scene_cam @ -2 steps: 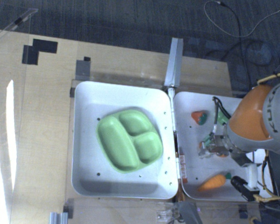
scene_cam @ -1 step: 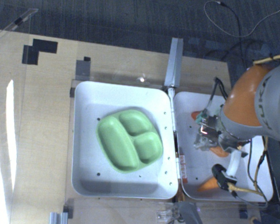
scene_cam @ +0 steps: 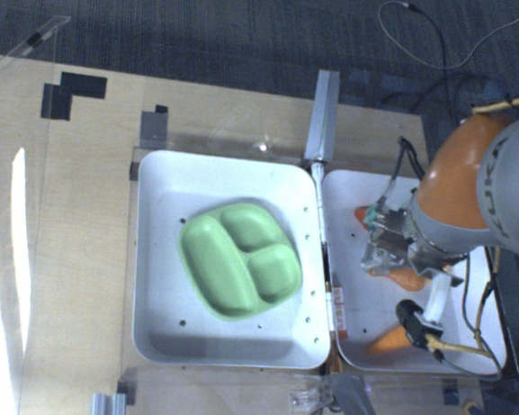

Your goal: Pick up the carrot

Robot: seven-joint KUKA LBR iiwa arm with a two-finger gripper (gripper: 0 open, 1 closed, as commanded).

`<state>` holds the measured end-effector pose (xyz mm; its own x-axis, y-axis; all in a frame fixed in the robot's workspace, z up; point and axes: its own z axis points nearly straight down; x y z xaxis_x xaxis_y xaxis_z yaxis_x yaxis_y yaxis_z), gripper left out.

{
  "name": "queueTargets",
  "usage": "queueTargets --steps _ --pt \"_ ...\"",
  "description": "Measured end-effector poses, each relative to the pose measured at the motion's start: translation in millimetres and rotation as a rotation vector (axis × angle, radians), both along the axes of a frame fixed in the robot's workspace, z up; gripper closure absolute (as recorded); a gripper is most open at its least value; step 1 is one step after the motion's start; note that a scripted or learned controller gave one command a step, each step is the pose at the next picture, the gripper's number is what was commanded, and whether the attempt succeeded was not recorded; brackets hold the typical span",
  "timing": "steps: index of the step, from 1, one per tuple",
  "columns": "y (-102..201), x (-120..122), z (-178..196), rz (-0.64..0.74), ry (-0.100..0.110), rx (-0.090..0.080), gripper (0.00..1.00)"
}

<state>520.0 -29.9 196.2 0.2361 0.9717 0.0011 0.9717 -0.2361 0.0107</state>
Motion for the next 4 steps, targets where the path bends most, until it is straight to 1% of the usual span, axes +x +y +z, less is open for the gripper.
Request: queueTargets --steps 1,2,4 --pt "35.7 -21.0 -11.3 -0.266 0.007 0.004 1.00" --pt "48.1 29.0 -12.1 -0.464 0.009 0.004 1.00" --pt "50.8 31.8 9.1 -0.443 0.003 0.004 1.00"
